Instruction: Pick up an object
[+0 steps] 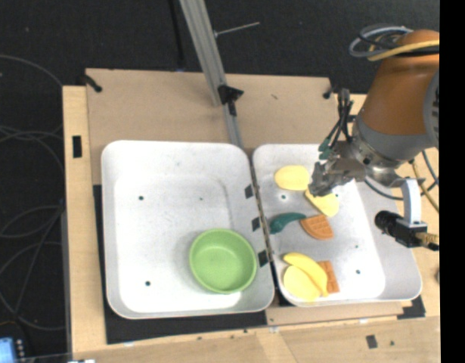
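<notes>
The tool (323, 189) stood low over a flat pale-yellow plastic piece (324, 203) in the right-hand white bin (368, 278), apparently at the grasp step; its state was indeterminable. Next: close, then lift.

Bench (156, 100): your tan board, carrying two white bins.
Left bin (141, 172): well left of your gripper (320, 189).
Right bin (368, 240): directly beneath it.

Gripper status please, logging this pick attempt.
Gripper low in right bin, over yellow piece. Grasp unconfirmed. Orange piece close beside.
</notes>
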`<state>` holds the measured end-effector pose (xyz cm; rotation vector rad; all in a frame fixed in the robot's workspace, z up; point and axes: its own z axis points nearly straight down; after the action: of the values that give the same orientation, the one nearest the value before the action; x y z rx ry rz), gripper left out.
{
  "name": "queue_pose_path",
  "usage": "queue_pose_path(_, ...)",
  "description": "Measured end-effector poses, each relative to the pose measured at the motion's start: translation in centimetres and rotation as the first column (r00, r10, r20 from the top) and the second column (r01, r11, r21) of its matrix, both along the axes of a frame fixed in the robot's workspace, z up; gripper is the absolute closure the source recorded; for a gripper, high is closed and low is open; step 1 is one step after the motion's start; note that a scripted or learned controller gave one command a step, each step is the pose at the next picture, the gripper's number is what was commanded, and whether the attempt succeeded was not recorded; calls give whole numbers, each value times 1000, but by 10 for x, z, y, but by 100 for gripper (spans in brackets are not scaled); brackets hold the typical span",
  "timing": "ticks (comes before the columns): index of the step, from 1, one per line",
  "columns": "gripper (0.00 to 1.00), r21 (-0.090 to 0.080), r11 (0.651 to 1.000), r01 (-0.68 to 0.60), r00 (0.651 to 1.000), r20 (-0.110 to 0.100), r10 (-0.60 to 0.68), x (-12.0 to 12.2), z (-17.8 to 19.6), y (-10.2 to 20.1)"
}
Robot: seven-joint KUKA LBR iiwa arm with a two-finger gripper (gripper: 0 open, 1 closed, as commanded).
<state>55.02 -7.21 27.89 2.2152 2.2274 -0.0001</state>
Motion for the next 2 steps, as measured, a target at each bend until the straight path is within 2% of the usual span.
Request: queue_pose_path(2, 100, 0, 1000, 0, 1000, -1, 0, -17, -37, 100)
